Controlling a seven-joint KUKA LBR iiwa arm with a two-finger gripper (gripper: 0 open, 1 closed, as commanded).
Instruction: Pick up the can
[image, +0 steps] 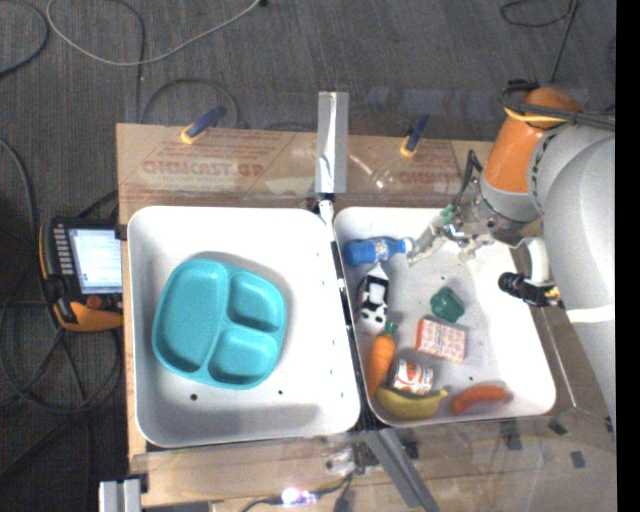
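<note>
Jaws (441, 235) state unclear, over right bin (520, 395) by blue bottle (374, 249), apart from can (412, 375)

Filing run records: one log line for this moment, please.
gripper: above right bin's far side, nothing held | can: near side, beside banana, untouched

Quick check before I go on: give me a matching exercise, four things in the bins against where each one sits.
Things:
1. divided plate
2. can
3. blue bottle
4. carrot

Places:
A. top left corner of the right bin
B. middle of the left bin
C. along the left wall of the right bin, lower half
D. lower part of the right bin, just above the banana

Pairs: 1-B, 2-D, 3-A, 4-C
</note>
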